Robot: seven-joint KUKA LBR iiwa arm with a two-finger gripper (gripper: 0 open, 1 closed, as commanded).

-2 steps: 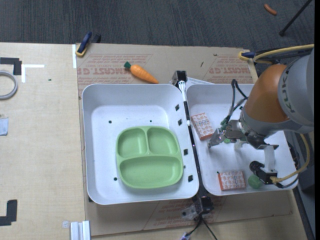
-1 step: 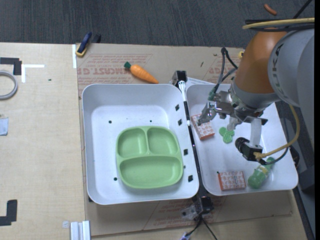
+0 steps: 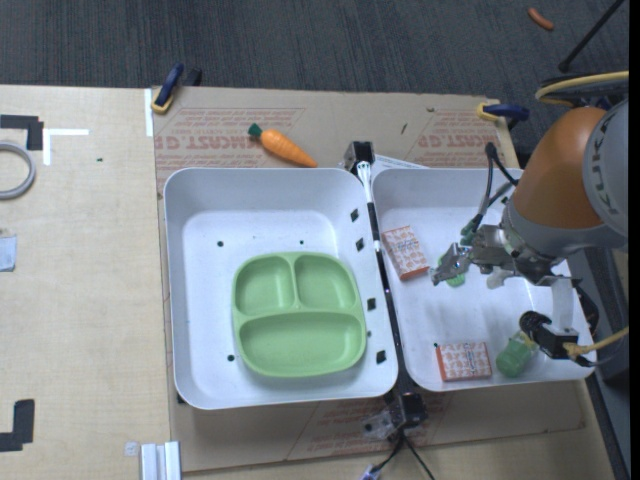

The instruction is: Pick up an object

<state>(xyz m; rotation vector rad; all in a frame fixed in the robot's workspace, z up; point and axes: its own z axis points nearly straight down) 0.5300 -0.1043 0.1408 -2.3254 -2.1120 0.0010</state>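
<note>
My gripper (image 3: 450,267) hangs over the middle of the right bin (image 3: 425,318), reaching in from the right. A small green bit (image 3: 457,278) shows right at its tip; I cannot tell whether it is gripped. A red-and-white box (image 3: 404,251) lies just left of the gripper. A second red-and-white box (image 3: 463,360) lies at the bin's front, with a green object (image 3: 513,356) beside it on the right.
The left bin (image 3: 195,268) holds a green divided plate (image 3: 299,314). An orange carrot (image 3: 283,145) lies on the cardboard behind the bins. Clamps sit between the bins at the back (image 3: 359,155) and front (image 3: 400,413).
</note>
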